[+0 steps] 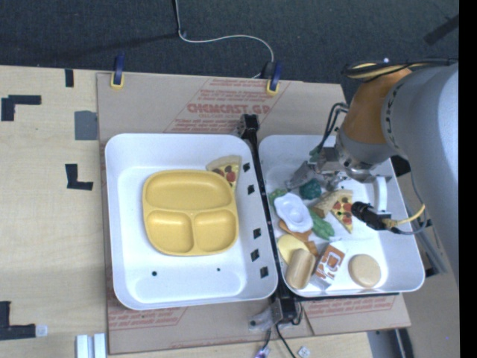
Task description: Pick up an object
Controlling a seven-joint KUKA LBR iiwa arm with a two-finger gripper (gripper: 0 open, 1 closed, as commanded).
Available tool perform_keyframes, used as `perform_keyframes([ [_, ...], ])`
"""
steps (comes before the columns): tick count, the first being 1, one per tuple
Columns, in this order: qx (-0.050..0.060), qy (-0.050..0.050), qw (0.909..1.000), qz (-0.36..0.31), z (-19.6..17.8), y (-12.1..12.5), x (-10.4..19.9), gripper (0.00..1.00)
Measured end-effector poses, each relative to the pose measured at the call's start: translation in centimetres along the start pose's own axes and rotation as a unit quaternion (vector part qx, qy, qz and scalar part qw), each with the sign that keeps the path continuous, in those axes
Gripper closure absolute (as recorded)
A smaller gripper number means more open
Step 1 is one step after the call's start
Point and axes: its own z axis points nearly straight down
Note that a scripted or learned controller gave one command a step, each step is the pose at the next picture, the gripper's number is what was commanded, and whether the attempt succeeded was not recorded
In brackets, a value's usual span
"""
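Observation:
My gripper (319, 176) hangs low over the upper middle of the right bin (406, 271), under the arm's orange band (371, 112). Just below it lies a small teal piece (311, 190), and a pizza slice toy (339, 207) sits to its lower right. I cannot tell whether the gripper touches either one. A white fried-egg toy (293, 212), a green leafy piece (323, 228), a bread roll (299, 265), a brown packet (329, 264) and a round bun (364, 269) fill the bin's lower half.
The left bin (123, 200) holds a yellow divided plate (191, 211) and a second pizza slice (227, 169) by its right wall. A black cable (387, 224) runs off the wrist over the right bin's right side.

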Motion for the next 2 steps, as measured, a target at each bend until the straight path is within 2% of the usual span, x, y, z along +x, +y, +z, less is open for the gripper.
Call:
perform_keyframes([
  [1,-0.001,0.0,1.0,0.0,-1.1,0.2,0.0,1.0],
  [2,-0.002,0.002,1.0,-0.003,-10.5,-2.5,8.0,1.0],
])
